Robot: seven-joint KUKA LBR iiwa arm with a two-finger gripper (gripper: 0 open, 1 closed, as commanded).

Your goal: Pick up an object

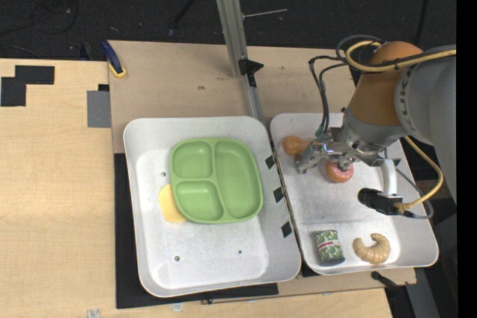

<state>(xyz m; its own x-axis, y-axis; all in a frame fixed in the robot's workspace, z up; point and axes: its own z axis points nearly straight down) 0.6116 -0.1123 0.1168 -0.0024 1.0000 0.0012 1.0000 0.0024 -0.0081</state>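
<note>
Arm: grey, with an orange band, it reaches in from the right and bends down over the right bin (417, 253), its wrist low above the far half of that bin.
Gripper (322, 157): it sits close over the bin floor near the far left corner, between two small items; whether it is released or clenched I cannot tell, since the metal parts are tangled with cables and too small to read.
Red round object (341, 172): it lies on the bin floor just right of the gripper, partly under the wrist, and looks like the likelier target because the tool is lowered almost on top of it.
Orange object (294, 144): it rests against the far left corner of the right bin, just left of the gripper, not between any metal parts that I can make out.
Green can (328, 246): it lies on its side near the near edge of the right bin, well apart from the gripper.
Croissant (373, 247): it is in the near right corner, beside the can.
Left bin (149, 249): it carries a green divided plate (217, 180) in its middle, with a yellow piece (168, 205) poking out from under the plate's left edge.
Task state: nothing appears lifted; every item seems to rest on a bin floor, so the pick looks not yet done.
</note>
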